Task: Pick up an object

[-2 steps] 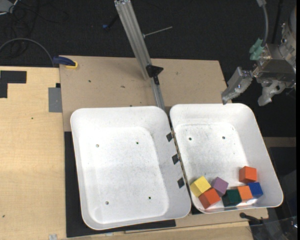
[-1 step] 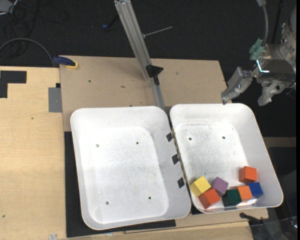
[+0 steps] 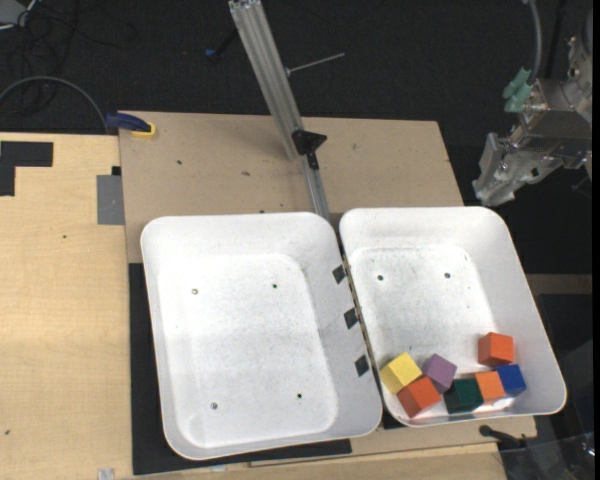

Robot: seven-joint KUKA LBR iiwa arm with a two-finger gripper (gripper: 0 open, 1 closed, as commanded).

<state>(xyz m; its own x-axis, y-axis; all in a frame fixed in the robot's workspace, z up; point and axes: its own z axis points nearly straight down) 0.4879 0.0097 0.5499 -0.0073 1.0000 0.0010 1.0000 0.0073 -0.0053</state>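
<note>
Several small blocks lie clustered in the front right corner of the right bin (image 3: 435, 230): a yellow block (image 3: 402, 370), a purple block (image 3: 440, 369), a red block (image 3: 418, 396), a dark green block (image 3: 464, 396), an orange block (image 3: 491, 384), a blue block (image 3: 512, 378) and another red-orange block (image 3: 496, 348) slightly apart behind them. My gripper (image 3: 502, 180) hangs above the bench just beyond the right bin's far right corner, well away from the blocks. It is open with nothing between its fingers.
The left bin (image 3: 240, 233) sits beside the right one, joined by black clips along the shared edge. A slanted aluminium rail (image 3: 270, 68) rises from behind the bins. A wooden table surface lies to the left.
</note>
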